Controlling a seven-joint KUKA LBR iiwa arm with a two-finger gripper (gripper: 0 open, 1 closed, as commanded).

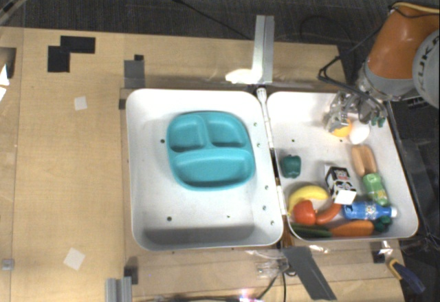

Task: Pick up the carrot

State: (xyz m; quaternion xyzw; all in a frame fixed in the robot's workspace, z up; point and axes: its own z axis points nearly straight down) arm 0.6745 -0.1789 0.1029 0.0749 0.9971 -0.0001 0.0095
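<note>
At the near edge of the right bin (405, 177), the carrot (352, 228) lies wedged among crowded toy foods, well apart from the gripper (349, 113) at that bin's far end. Whether its fingers are open cannot be told. Reaching the carrot likely calls for crossing the bin.

— What is seen in the right bin (300, 109)?
— The gripper (346, 113) is positioned over the far end, above a fried egg (350, 132).
— And the carrot (353, 228)?
— It is lying at the near wall, beside a blue bottle (366, 212).
— The left bin (141, 170)?
— A teal divided plate (209, 149) is seen there.
</note>
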